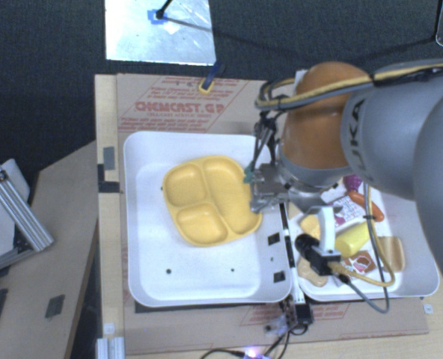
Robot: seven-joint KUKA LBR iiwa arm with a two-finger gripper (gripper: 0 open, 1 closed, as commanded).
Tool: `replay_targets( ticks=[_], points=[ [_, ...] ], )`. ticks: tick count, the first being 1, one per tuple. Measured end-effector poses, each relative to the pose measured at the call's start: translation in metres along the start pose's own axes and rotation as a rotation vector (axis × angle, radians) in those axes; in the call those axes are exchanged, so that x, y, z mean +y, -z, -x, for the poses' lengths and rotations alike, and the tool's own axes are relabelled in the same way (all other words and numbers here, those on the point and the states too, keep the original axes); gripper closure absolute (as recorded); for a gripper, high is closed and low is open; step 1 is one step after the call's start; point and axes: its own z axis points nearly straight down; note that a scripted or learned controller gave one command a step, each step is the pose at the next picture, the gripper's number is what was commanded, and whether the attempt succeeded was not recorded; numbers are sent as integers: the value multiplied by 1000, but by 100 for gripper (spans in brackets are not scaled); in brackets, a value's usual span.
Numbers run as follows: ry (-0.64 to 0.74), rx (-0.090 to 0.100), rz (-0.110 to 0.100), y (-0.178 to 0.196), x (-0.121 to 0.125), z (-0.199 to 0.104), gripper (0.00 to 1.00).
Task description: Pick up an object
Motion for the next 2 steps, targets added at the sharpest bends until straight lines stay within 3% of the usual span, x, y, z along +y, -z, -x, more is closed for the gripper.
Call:
replay_targets(
  ticks=[2],
  points=[
    [-5, -2, 3, -7, -2, -17, 100]
  ],
)
